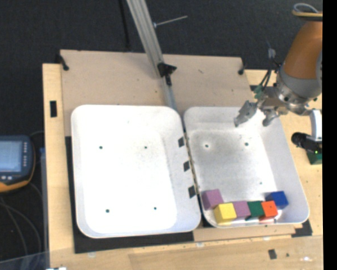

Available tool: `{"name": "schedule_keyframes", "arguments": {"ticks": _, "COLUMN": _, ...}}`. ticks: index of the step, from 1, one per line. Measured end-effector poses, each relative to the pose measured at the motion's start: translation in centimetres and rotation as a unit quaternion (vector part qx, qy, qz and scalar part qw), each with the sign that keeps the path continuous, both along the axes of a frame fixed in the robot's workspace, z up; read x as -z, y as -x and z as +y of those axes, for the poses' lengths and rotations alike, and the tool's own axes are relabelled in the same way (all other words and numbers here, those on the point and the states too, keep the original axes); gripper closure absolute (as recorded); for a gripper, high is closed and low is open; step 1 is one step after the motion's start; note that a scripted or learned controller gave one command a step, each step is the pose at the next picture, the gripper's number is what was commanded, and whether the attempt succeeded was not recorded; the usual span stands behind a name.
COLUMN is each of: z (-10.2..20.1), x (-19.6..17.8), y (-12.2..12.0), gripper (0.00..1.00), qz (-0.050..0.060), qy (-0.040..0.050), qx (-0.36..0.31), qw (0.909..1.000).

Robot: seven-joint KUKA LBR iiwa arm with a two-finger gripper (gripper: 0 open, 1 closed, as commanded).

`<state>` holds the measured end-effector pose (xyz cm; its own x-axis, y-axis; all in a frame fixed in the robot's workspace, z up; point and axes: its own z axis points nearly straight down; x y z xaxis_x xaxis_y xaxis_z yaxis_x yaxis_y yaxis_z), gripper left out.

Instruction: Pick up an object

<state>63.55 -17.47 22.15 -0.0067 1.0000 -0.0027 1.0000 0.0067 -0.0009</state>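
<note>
Several small blocks lie along the near edge of the right bin (pixel 241 156): a purple block (pixel 212 197), a yellow block (pixel 225 212), a mauve block (pixel 241 208), a green block (pixel 255 208), an orange block (pixel 269 209) and a blue block (pixel 278 198). My gripper (pixel 256 115) hangs over the far right corner of that bin, well away from the blocks. Its two fingers are spread apart and hold nothing.
The left bin (pixel 129 167) lies beside the right one, with black clips along the shared edge. A slanted metal rail (pixel 148 35) rises behind the bins. A handheld pendant (pixel 8 159) sits off the bench to the left.
</note>
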Motion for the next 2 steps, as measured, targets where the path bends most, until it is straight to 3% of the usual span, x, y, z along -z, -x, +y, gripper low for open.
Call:
{"name": "schedule_keyframes", "arguments": {"ticks": 1, "z": 3.67, "x": -13.04, "y": -1.18, "gripper": 0.00, "qz": -0.006, "qy": -0.0002, "qx": 0.001, "qw": 1.0000}}
{"name": "schedule_keyframes", "arguments": {"ticks": 2, "z": 3.49, "x": -12.46, "y": -1.02, "gripper": 0.00, "qz": -0.001, "qy": 0.0001, "qx": 0.001, "qw": 1.0000}}
